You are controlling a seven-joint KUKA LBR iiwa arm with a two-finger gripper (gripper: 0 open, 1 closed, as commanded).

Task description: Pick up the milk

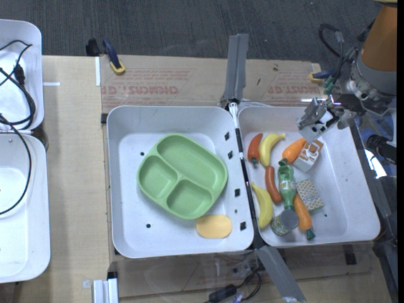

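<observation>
In the camera view the milk (309,155), a small white carton with an orange panel, lies tilted in the right bin (353,188), in its upper middle part, and everything else is best placed from it. The gripper (317,120) hangs just above and slightly behind the carton, coming in from the right under the orange-banded wrist; whether it is released or clenched cannot be told from this angle, and nothing can be seen held in it. The main risk, as I judge it, is crowding: an orange carrot (292,150) lies touching the carton's left edge, so a descent that lands a little left could pinch or nudge the carrot instead, and the carton's tilt may let it slide or tip out of a shallow grasp. A yellow banana (270,145) and a red pepper (254,148) lie further left of the milk, near the divider. Below the milk are a green bottle (287,188) with a red sausage (273,184) beside it, a speckled sponge block (310,195), a second carrot (303,214), another banana (264,207) and a grey round can (284,223), all packed close together. Well to the left of the milk, the left bin (123,188) holds a green divided plate (182,175) and, near its lower edge, a yellow oval piece (214,226).
</observation>
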